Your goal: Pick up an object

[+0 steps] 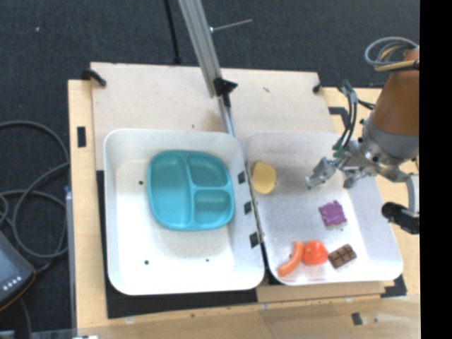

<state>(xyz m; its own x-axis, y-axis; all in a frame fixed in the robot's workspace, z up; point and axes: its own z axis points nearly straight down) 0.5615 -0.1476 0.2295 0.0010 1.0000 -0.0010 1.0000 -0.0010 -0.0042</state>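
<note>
In the right bin (282,154) lie a yellow rounded object (263,177) at its left side, a purple block (332,212) right of centre, an orange piece (304,255) near the front edge and a brown chocolate-like bar (342,256) beside it. My gripper (333,174) hangs over the upper right part of that bin, above and slightly left of the purple block. Its two fingers are spread apart with nothing between them.
The left bin (127,260) holds a teal divided plate (191,189). A metal post (201,37) rises from behind the seam between the bins. Cables (28,189) lie on the floor at the left. The bench edge (85,189) frames both bins.
</note>
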